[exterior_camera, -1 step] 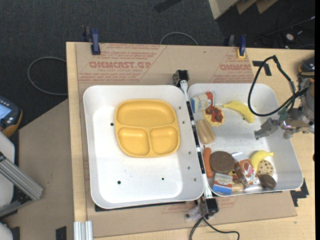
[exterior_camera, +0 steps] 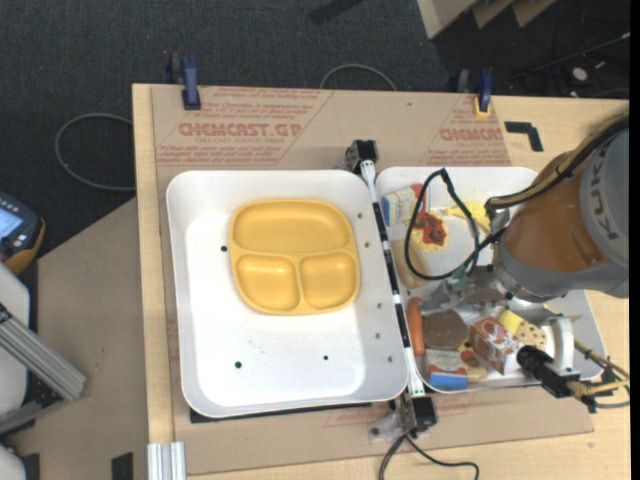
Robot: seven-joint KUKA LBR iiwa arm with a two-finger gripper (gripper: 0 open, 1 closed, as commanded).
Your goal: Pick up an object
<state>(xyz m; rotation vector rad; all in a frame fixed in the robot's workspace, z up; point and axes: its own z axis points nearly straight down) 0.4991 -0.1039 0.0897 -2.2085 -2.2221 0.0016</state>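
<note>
**Right bin: clutter under the wrist, gripper state unreadable**

The orange-red sausage-shaped piece [exterior_camera: 415,326] is laid in the right bin [exterior_camera: 480,173], tight along the wall shared with the left bin. Its long axis is run near-to-far in the view, almost parallel with that wall. Both ends look alike, so no pointing direction can be given.

A brown flat block [exterior_camera: 447,328] is set just beside it on the view's right; touching or a hair apart cannot be told. A blue piece [exterior_camera: 447,380] is laid crosswise by the near wall, just below the block. A small red-and-white box [exterior_camera: 490,343] and a yellow piece [exterior_camera: 520,323] are packed in further right. Toward the far wall a pale round item [exterior_camera: 440,253] is seen with a red piece [exterior_camera: 432,230] on it.

The gripper [exterior_camera: 478,290] is lowered over the middle of the right bin, mostly covered by the grey arm [exterior_camera: 560,228]. The sausage-shaped piece is placed to its left in the view and slightly nearer, close but apart. Whether the gripper is apart, together or clamped on anything cannot be told.

The left bin [exterior_camera: 200,298] is occupied by a yellow three-compartment tray [exterior_camera: 295,255], with one long compartment far and two small ones near. Both bins are seated on a tan board [exterior_camera: 250,128] held by blue clamps [exterior_camera: 188,83].
</note>
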